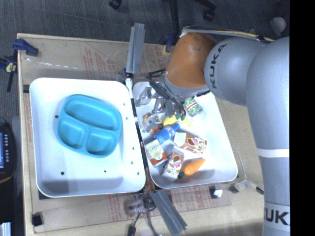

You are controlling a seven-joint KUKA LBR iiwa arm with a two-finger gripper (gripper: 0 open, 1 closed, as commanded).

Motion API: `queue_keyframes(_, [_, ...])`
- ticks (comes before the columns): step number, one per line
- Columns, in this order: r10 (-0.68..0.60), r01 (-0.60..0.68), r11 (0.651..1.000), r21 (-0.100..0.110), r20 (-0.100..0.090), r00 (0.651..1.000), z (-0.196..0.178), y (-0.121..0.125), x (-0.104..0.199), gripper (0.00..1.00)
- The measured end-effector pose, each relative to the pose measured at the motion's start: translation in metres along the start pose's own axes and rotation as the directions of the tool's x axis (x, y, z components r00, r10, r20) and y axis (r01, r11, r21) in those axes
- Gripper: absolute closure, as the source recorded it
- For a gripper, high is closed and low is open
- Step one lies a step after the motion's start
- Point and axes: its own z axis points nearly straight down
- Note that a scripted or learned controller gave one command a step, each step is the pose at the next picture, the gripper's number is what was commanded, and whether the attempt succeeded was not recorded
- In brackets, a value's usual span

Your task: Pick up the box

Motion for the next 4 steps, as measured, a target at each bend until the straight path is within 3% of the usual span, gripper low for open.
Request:
queue_keyframes(1, [-0.002,0.002,1.0,0.0,0.0,1.0,-0.009,0.001,-0.001,1.0])
queue_keyframes(2, [-0.002,0.002,1.0,0.0,0.0,1.0,-0.009,0.001,-0.001,0.0])
queue_keyframes(3, [-0.461,0.46,0.887,0.018,0.011,0.887,-0.003,-0.012,-0.001,0.0])
queue_keyframes(4, [-0.911,0.911,0.413,-0.007,-0.001,0.413,0.004,-0.026,-0.005,0.0])
